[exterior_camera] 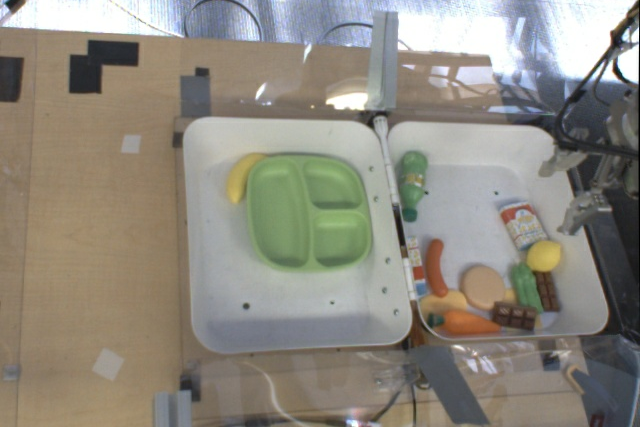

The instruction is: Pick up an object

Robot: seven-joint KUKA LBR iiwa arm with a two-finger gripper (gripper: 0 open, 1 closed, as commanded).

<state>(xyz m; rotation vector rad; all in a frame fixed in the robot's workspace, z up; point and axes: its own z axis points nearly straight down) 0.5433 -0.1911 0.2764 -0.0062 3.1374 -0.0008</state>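
The right bin point(470, 155) holds several small toy foods. A green bottle point(411, 183) lies near its left wall. A red and white can point(520, 223) and a yellow lemon point(544, 256) rest toward its right side. Along the front edge are a red sausage point(436, 265), a round tan bun point(484, 287), a carrot point(470, 322), a green vegetable point(525, 283) and chocolate bars point(514, 317). My gripper point(577, 190) hangs over the bin's right rim, just right of and above the can, with nothing visibly in it.
The left bin point(220, 295) carries a green divided plate point(307, 212), and a banana point(240, 177) lies against the plate's left edge. A grey upright post point(383, 60) stands behind the seam between the bins. Cables point(590, 95) hang at the right.
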